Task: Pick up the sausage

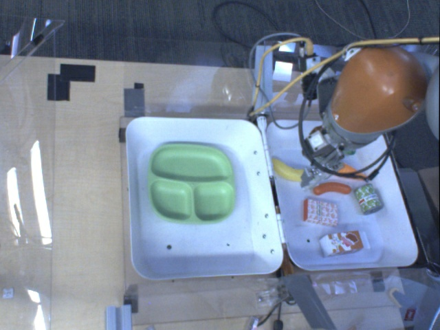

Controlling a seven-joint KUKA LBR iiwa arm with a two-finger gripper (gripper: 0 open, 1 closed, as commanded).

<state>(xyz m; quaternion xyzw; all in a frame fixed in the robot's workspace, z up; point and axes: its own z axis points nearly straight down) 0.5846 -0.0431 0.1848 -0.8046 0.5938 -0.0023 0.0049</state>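
From the overhead camera we see the sausage [333, 188] lying in the right bin [405, 243], its long axis running left-right, left end under the gripper [311, 178]. We cannot tell the claw's state; the arm [375, 88] hides much of it.

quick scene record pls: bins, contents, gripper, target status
left bin: holds a green tray with three compartments
right bin: banana, sausage, green can, red-patterned packet, red-and-white carton
gripper: low over the right bin, between banana and sausage
sausage: lying on the bin floor at the gripper's right, not lifted
arm: reaches in from the right, above the right bin's far end
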